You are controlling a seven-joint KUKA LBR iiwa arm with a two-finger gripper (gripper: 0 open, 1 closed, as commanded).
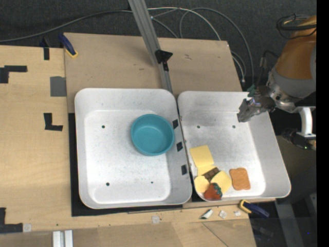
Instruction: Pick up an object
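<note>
1. Nearest the camera, on the wooden bench (31,153) in front of the right bin's front edge, lie a few small white scraps (215,213) and a blue-and-yellow clip (249,207)
2. Left bin (90,138) holds a teal bowl (151,134), upright, toward its right wall and a little back of the middle
3. Right bin (267,153) has its things bunched along the front edge: a pale yellow sponge (201,157) near the left wall, a yellow piece (222,180) with a dark brown bit (211,173) just in front of the sponge, a red and green toy (213,191) touching the yellow piece at the front rim, and an orange sponge (239,179) just to the right
4. Gripper (245,112) hangs over the right bin's back right corner, well apart from those things; nothing shows between its fingers, and whether they are apart or together I cannot tell
5. Grey arm with its orange band (296,60) reaches in from the right
</note>
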